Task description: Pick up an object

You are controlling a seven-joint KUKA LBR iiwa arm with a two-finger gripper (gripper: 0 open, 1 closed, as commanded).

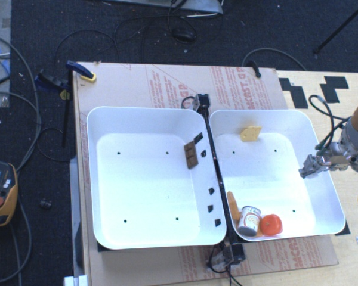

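1. Chocolate bar [191, 155] sits in left bin [107, 124], far left of gripper [310, 166], tilted near the divider.
2. Cheese wedge [250, 134]: up-left of gripper, nearest candidate.
3. Can [249, 219] and tomato [271, 224]: down-left, corner of right bin [322, 177].
4. Gripper over right bin's right wall, nothing visibly held; open or closed, can't tell.

The bench [167, 85] is a pale board printed with red lettering. Two white bins sit on it, touching. The right bin [286, 121] lies under the gripper [305, 169], its right rim just below the fingertips. The left bin [107, 124] is well to the gripper's left. A blue-and-yellow clamp [82, 71] grips the far-left corner.
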